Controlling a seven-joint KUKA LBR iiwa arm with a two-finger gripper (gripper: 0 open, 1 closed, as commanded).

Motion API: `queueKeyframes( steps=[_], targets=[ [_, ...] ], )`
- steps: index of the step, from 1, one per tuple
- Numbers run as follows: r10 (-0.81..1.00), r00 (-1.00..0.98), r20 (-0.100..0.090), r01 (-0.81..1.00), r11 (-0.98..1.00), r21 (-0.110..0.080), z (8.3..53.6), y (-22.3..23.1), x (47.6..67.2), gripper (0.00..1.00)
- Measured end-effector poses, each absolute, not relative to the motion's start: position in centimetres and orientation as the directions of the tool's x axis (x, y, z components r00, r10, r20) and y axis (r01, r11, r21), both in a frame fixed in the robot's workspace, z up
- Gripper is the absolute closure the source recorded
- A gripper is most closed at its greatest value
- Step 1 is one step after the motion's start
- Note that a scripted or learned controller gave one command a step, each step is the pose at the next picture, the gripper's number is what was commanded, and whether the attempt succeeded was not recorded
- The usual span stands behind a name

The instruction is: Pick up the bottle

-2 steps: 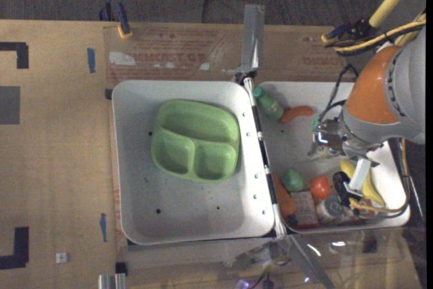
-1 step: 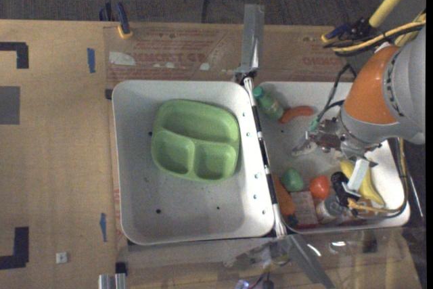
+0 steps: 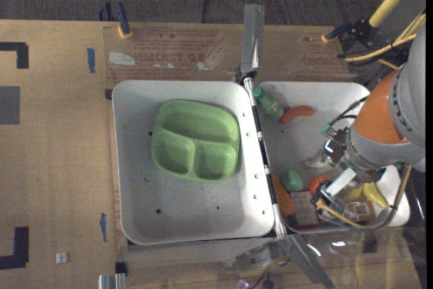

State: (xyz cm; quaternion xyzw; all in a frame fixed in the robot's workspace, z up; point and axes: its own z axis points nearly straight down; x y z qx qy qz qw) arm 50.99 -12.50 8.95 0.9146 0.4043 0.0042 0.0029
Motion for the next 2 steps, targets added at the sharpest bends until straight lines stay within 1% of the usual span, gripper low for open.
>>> queueKeyframes(
  steps=[1,2],
  targets=[
    [0.436,0.9,0.022,0.435,-0.9,0.016,9.14,-11.98,50.09,0.0],
    [0.434,0.901,0.007,0.434,-0.901,0.008,9.93,-12.07,49.5,1.0]
  ],
)
